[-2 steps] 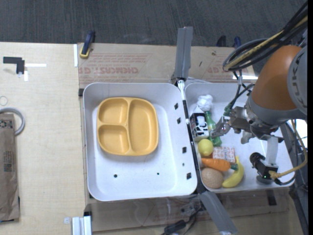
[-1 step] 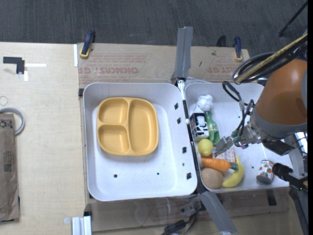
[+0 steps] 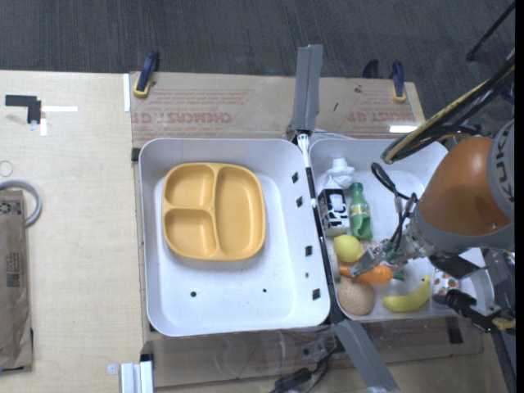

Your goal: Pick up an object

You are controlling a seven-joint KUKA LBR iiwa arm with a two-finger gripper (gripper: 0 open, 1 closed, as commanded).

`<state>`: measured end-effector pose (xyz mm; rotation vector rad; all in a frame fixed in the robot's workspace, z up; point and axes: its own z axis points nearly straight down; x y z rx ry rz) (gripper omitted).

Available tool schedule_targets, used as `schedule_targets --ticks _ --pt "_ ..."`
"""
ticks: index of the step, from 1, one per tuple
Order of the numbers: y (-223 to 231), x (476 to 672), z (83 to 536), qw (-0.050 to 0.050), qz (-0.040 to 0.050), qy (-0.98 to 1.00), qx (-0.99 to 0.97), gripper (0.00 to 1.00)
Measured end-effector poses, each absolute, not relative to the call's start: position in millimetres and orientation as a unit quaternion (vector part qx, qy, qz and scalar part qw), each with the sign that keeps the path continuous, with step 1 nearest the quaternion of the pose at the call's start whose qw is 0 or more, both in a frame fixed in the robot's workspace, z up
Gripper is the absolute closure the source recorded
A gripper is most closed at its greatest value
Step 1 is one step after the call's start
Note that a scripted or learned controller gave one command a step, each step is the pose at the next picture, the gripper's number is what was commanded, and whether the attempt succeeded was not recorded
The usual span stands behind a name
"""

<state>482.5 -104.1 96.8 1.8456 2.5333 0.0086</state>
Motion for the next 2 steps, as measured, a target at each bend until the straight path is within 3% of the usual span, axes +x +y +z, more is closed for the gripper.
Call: schedule_targets --ticks 1,2 --pt "-107 550.9 97 0.008 0.0006 0.890 0.455 0.00" --pt "-73 532.2 189 -0.001 -0.0011 0.935 0.356 0.00"
